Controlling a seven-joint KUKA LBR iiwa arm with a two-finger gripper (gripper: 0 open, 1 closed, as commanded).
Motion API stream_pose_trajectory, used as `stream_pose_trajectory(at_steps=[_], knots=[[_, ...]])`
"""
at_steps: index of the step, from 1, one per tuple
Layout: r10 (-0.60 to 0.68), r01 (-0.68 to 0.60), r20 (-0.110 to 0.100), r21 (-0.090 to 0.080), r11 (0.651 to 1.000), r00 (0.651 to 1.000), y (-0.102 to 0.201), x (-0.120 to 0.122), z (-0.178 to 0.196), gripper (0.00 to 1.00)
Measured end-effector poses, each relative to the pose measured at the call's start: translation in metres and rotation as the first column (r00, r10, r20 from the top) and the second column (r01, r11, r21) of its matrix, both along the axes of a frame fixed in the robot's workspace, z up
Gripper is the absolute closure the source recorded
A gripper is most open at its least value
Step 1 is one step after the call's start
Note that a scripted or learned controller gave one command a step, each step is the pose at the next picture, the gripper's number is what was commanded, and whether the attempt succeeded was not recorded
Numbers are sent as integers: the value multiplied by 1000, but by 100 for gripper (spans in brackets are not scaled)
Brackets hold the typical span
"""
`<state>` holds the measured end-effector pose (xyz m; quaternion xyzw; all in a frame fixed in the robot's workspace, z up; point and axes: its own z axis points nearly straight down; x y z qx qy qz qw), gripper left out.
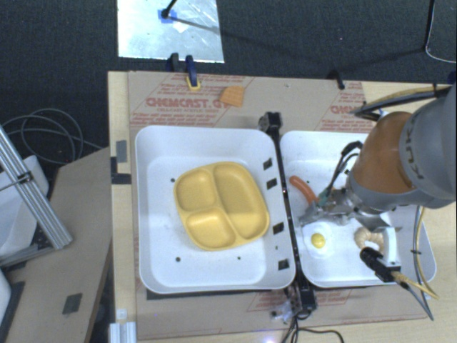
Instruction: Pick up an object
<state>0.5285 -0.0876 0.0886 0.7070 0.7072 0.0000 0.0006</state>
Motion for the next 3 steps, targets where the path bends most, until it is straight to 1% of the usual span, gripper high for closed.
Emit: stream_pose_trajectory(at_steps=[1, 2, 3], knots=[[0, 0, 3, -1, 1000, 1000, -42, 32, -4, 0], [6, -6, 5, 1, 1000, 1000, -2, 86, -3, 0], [1, -1, -1, 3, 1000, 1000, 17, -5, 100, 0]])
